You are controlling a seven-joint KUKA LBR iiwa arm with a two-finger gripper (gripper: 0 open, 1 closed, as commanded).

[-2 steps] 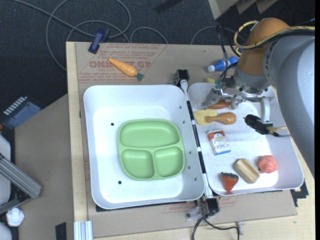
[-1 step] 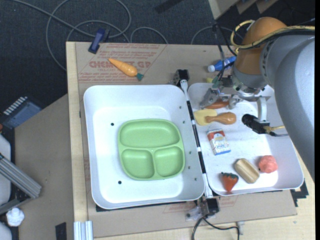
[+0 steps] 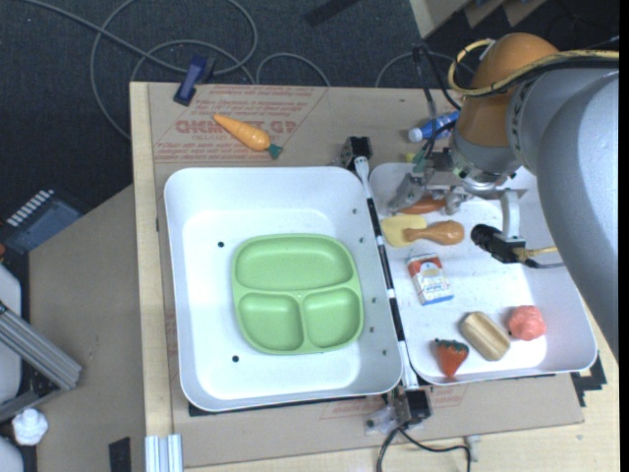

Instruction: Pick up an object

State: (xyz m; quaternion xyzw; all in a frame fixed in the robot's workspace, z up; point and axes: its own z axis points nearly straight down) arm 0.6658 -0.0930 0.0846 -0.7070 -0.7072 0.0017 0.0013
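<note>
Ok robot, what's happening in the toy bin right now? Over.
Gripper low at right bin's far end, over the sausage. Drumstick just beside it. Nothing seen held. Carton, roll, pink ball lie clear.

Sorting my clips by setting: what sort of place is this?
Probably a robotics lab bench: a grey arm reaches over white bins holding toy food and a green tray, with loose cables on the floor.

arm: my grey arm reaches in from the right, wide near the edge, narrowing toward the wrist | wrist: orange band sits just above and behind my gripper (image 3: 432,187) | gripper: points down and leftward, low, ahead of the wrist | fingers: too small and cluttered to read
</note>
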